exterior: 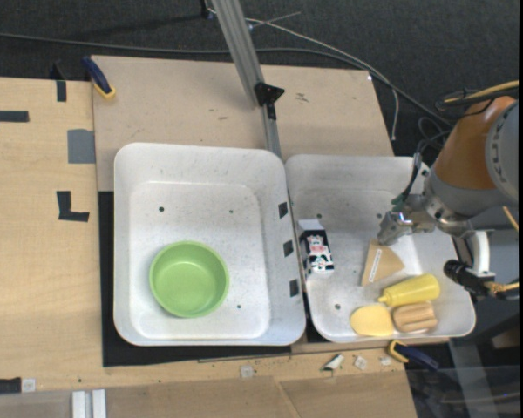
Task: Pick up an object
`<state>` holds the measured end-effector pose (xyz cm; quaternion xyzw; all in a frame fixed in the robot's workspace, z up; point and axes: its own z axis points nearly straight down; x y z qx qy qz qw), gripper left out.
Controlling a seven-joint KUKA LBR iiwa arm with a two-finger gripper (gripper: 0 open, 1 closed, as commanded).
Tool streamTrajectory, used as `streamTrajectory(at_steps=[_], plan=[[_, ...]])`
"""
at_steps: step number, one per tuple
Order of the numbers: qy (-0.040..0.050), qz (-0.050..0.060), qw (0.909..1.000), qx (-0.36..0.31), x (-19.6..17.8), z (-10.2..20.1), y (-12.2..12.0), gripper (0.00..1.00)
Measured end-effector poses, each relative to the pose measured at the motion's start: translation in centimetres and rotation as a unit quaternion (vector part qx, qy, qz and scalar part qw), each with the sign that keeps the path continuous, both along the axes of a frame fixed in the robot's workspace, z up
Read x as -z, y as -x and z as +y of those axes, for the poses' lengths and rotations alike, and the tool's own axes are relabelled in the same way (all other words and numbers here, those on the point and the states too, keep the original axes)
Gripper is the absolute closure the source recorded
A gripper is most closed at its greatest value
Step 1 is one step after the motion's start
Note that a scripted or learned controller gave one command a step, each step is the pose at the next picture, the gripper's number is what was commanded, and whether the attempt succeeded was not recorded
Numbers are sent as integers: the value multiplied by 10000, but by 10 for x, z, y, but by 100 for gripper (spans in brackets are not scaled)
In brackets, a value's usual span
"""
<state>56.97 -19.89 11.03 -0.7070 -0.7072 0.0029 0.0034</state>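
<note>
**End effector low in right bin, nothing lifted yet**

Tan counter (192,111) on dark floor, black tape marks at left, two white bins side by side. Left bin (200,159) holds one green bowl (189,279), near its front left. Right bin (340,181) holds the clutter: a small black-and-white box (315,252) against the left wall, a tan wedge (382,263) mid-bin, a yellow bottle (411,290) just in front of the wedge, a yellow round piece (371,321) and a brown bun-like piece (415,319) at the front edge, touching or nearly so.

Arm (475,159) reaches in from the right, orange band visible above the wrist. End effector (392,228) sits low over the right bin, right at the top tip of the wedge. Cannot tell whether it is apart or together; the tip is small and blurred against the bin. Nothing visibly between it, so no hold to report.

Progress: early to middle. Approach looks done, end effector is down at a candidate, most likely the wedge. Grasp not confirmed, lift not done. All objects rest on the bin floors. Left to do: close on something, raise it clear. The wedge lies flat, so it may slip out on closing.
</note>
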Motion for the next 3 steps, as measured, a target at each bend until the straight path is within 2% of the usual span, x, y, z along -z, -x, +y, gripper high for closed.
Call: streamTrajectory(at_steps=[1, 3], plan=[[0, -20, 10000, -2, -14, 1, -1, 100], [5, -56, 10000, -5, -115, -9, -2, 100]])
